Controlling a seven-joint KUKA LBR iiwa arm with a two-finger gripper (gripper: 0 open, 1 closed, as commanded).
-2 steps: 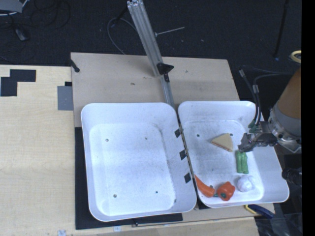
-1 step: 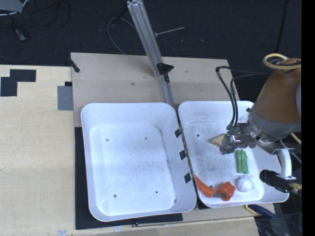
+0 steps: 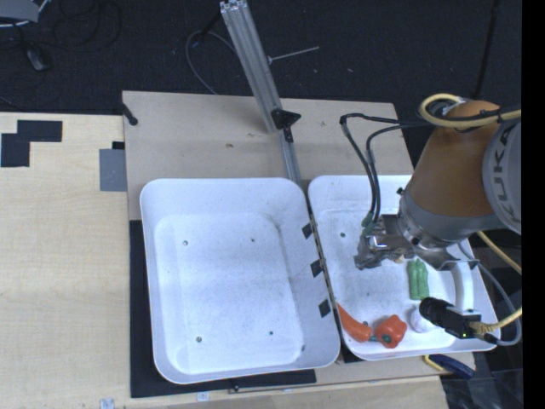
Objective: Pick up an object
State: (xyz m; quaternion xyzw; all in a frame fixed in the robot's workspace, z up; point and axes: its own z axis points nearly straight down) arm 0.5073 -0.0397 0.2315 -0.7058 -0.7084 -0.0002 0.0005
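Green object [image 3: 417, 279] just beside pincer [image 3: 372, 254]

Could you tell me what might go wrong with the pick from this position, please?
1. The orange piece and red piece lie touching near the right bin's front wall, so a grasp there may catch both or strike the wall.
2. The green object lies partly under the arm, close to the gripper; a descent could knock it aside.
3. The black cable hangs over the bin and might snag.
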